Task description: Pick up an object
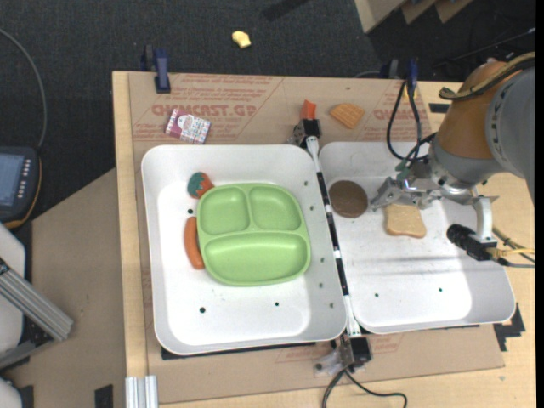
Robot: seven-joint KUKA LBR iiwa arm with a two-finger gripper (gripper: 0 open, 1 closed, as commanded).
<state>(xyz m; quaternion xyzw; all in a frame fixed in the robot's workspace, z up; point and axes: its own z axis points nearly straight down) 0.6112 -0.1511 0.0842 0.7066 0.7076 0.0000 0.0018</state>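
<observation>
The tool (406, 195) is hovering in the right bin (425, 300), its fingers spreading released above the toast slice (405, 222); a brown disc (348, 199) is lying just beside; the green tray (252, 233) is sitting in the left bin (238, 313).

A lime-green divided plate (252, 233) is sitting in the white left bin (170, 296), with an orange sausage-shaped piece (193, 242) lying against the plate's left edge and a teal-and-red piece (200, 184) showing at its upper left corner. To the plate's right, in the white right bin (442, 296), a dark brown disc (348, 198) and a tan, toast-coloured slice (405, 222) are lying. Behind the plate, the tan counter (246, 109) is showing faded red lettering, a pink-and-white patterned packet (187, 125) and a light orange cracker (346, 115).
</observation>
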